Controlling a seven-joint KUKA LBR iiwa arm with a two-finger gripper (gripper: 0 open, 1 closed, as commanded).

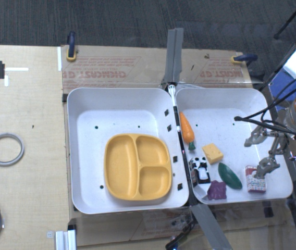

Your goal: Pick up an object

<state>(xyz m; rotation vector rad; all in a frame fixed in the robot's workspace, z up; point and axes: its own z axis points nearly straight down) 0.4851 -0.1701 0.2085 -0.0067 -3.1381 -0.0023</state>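
Hovering over right bin (226,100), near its right wall — my gripper (262,152) hanging with fingers spread wide, gripping nothing. One fingertip sitting just above small red-and-white carton (256,179) on bin floor. Green oval piece (230,175), purple lump (217,190), yellow block (212,153), carrot (187,129) lying further left. Yellow divided plate (137,166) resting in left bin (85,139).

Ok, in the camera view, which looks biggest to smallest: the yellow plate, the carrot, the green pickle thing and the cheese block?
1. Yellow divided plate, by far the largest.
2. Carrot and green pickle-shaped toy: they look about equal in length, so I won't rank them.
3. Cheese block, the smallest.
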